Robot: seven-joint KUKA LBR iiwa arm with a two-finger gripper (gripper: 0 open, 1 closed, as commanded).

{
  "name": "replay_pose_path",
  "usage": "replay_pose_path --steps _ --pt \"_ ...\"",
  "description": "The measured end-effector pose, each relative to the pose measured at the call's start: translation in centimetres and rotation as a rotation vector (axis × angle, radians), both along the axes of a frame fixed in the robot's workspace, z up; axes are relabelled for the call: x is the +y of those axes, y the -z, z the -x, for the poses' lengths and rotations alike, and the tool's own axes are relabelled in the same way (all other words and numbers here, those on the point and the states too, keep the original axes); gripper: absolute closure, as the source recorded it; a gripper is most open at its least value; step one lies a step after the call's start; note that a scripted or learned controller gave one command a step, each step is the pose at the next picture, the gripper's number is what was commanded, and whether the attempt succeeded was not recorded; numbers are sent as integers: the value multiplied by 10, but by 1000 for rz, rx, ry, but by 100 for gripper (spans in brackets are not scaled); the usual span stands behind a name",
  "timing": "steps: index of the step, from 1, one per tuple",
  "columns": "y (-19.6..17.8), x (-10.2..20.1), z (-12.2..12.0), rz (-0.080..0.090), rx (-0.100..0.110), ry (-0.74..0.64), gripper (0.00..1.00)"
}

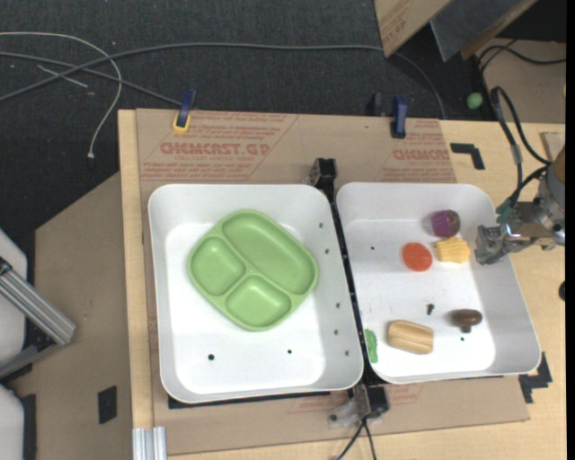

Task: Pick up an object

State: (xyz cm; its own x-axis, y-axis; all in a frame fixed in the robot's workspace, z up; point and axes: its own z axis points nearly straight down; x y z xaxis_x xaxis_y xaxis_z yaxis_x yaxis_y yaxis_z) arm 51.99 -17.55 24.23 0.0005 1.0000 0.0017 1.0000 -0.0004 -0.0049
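Two shallow white bins side by side on a cardboard-covered bench [269, 144].

Left bin [180, 359]: holds one green divided plate [253, 269] with three compartments, lying flat, turned at an angle, near the bin's middle. Nothing seen in its compartments.

Right bin [503, 350]: holds the pickable items. Purple rounded object [445, 222] toward the far right, touching or just above a yellow block [453, 251]. Orange-red round object [417, 257] just left of the yellow block. Tan bread-like piece [411, 337] near the front. Small dark brown object [465, 317] to its right, apart from it. Small green piece [370, 345] at the bin's left wall, front.

Gripper [490, 243] seen at the right bin's right rim, level with the yellow block and near it, not touching any item. Nothing visible between the fingers; jaw spread not discernible at this size.

Surroundings: blue clamp [186, 108] and a second blue clamp [399, 117] on the cardboard's far edge. Black bracket [323, 170] between the bins at the far end. Grey cables [72, 63] on dark floor beyond. Cardboard box [422, 22] at the top.

Writing: "CHICKCAST" or similar in red print on the cardboard, partly legible, repeated at the right.
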Motion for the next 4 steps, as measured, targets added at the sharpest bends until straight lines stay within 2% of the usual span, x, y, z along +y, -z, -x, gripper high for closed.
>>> replay_pose_path --steps 1,2,4 --pt "-2 0 -1 1 -4 -1 0" --pt "40 4 3 0 -3 0 0" --pt "155 3 3 -2 1 0 0"
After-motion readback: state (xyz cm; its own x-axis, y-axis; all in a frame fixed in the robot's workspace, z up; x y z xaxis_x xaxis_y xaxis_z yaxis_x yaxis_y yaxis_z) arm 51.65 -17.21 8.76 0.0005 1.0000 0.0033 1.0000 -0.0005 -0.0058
